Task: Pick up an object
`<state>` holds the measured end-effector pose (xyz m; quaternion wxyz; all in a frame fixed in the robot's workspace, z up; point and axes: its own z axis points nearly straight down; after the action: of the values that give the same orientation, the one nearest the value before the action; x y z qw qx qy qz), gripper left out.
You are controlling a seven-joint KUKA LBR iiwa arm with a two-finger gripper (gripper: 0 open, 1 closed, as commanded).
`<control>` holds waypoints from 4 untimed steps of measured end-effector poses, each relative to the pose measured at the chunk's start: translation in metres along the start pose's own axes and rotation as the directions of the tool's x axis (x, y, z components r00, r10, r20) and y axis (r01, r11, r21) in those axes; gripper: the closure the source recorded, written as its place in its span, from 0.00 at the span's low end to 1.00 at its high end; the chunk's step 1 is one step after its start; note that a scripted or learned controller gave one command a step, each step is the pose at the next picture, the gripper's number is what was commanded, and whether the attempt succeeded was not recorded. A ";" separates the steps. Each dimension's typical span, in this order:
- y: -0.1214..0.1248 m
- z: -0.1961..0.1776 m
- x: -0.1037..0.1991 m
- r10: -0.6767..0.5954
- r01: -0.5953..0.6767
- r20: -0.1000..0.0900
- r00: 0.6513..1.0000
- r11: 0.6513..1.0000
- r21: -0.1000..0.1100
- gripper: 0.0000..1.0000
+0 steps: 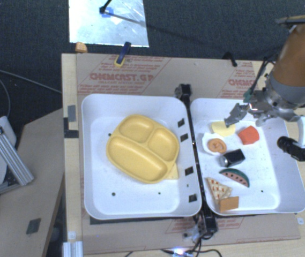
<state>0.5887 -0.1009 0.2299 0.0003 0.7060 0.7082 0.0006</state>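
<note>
Camera view: end effector [237, 114] hovers above the yellow cheese wedge [222, 128]; finger state undeterminable. Recommend descending squarely, clear of the fried egg [215, 144].

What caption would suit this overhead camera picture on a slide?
Robot gripper hovering over toy foods in the right bin, near a yellow wedge; a yellow divided plate fills the left bin.

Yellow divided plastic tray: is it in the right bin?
No, the yellow divided plastic tray lies in the left white bin, while the small toy foods sit in the right white bin.
</note>
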 end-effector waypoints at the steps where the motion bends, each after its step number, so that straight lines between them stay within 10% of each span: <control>1: -0.067 0.049 0.063 -0.006 0.006 -0.004 1.000 1.000 0.010 0.00; 2: -0.012 0.045 0.139 -0.008 0.008 -0.001 1.000 1.000 -0.005 0.00; 4: 0.083 0.044 0.195 -0.005 0.005 -0.002 1.000 1.000 -0.006 0.00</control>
<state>0.6711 0.0943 0.1857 0.0017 0.7041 0.7101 0.0035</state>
